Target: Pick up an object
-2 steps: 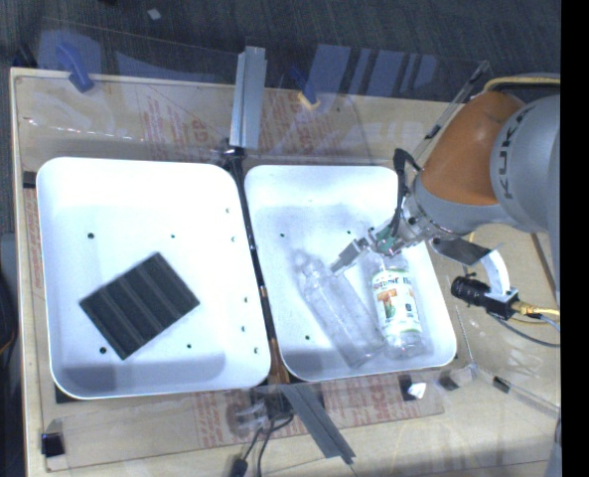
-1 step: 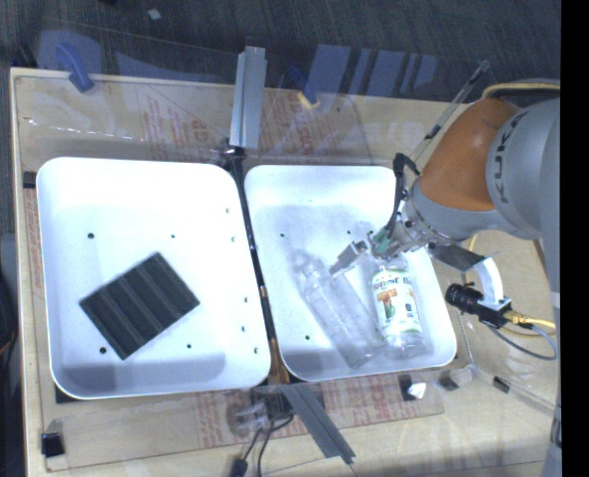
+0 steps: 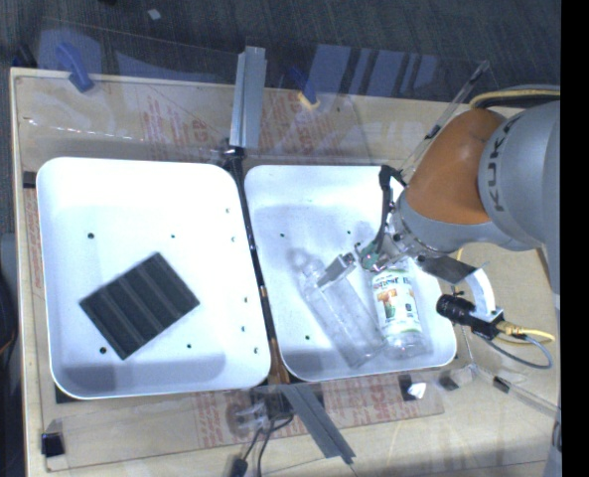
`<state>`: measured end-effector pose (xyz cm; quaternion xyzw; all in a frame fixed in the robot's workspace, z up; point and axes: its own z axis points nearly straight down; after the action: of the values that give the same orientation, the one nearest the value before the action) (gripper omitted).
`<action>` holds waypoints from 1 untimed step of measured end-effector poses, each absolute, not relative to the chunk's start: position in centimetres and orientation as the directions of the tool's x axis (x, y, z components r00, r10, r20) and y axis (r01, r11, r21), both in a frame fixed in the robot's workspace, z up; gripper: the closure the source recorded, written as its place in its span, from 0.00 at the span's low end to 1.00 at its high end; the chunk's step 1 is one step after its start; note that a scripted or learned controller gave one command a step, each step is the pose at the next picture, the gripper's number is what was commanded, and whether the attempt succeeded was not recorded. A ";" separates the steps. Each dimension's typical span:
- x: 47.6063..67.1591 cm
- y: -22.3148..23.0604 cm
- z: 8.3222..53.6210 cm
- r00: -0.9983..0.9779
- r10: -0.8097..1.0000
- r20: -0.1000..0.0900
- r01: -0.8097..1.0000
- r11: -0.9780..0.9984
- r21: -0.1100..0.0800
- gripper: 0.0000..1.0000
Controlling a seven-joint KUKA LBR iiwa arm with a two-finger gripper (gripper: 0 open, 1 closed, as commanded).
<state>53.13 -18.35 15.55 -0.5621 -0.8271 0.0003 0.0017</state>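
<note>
White letters reading "KUKA" run down the grey arm (image 3: 517, 182) beside its orange band. In the right white bin (image 3: 274, 266) lie two clear plastic bottles side by side: one bare and see-through (image 3: 339, 311), the other (image 3: 397, 311) wearing a white label with green and orange print too small to read. The gripper (image 3: 373, 256) sits low over them, near the labelled bottle's top end. A black ribbed rectangular slab (image 3: 140, 304) lies tilted in the left white bin (image 3: 66, 197).
</note>
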 end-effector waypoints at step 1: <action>52.1 -20.9 15.4 -0.311 0.950 0.003 0.950 0.311 -0.003 0.00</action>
<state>52.11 -20.94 15.36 -0.5868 -0.8097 0.0005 0.0022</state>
